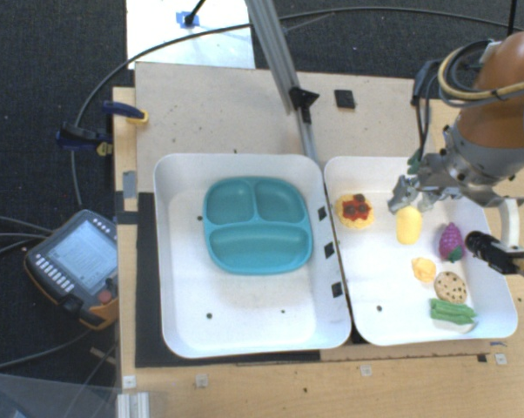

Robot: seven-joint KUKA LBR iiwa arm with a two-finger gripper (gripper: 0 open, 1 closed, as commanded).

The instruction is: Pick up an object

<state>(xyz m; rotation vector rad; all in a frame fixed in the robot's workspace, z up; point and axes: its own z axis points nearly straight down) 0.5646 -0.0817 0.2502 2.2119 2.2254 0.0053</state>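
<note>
Claw (pixel 407 197) just above yellow toy (pixel 409 225), fingertips indistinct.

The arm (pixel 493 120) is bulky and rounded, with a glossy orange band above a grey wrist section. Black cables loop around its upper part and run down one side. Its gripper (pixel 407 197) is a cluster of dull grey metal parts, and a white bracket with a black cylinder juts out below the wrist.

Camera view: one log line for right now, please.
gripper above yellow toy | right bin | nothing seen held | teal plate left bin
</note>
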